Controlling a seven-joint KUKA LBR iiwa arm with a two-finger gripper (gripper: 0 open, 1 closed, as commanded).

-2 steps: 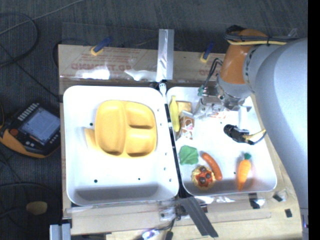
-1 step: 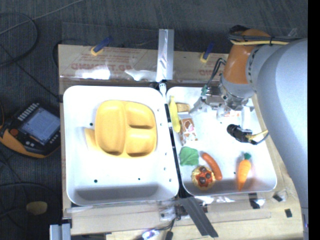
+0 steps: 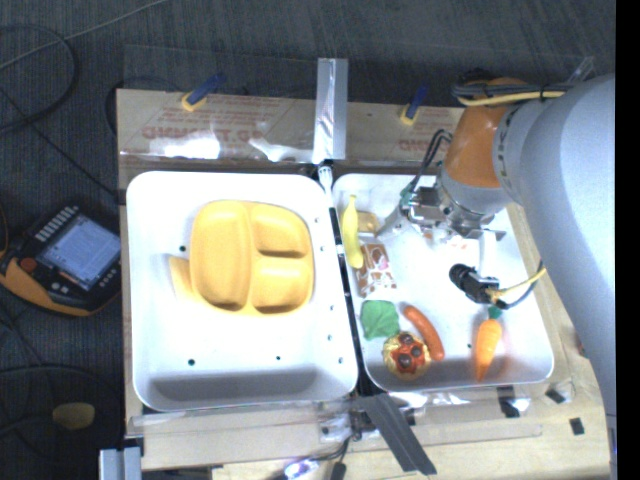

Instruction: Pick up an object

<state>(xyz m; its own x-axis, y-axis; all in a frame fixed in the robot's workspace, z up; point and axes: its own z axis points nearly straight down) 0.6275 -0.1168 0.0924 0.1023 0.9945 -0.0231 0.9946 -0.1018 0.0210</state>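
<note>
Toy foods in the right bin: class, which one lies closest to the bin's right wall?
The orange plastic carrot with a green top, upright near the right wall. The red sausage, green leaf and yellow banana lie further left.

The arm (image 3: 575, 198) is a broad, smooth, pale grey casing. An orange band (image 3: 470, 153) rings it above the wrist. Black and yellow cables (image 3: 500, 93) run along it, and a black fitting (image 3: 470, 280) trails a yellow lead.

I see faint red print on the cardboard sheet (image 3: 230, 118) behind the bins, too blurred to read; the small printed packet (image 3: 376, 268) in the right bin (image 3: 530, 368) is illegible too
</note>
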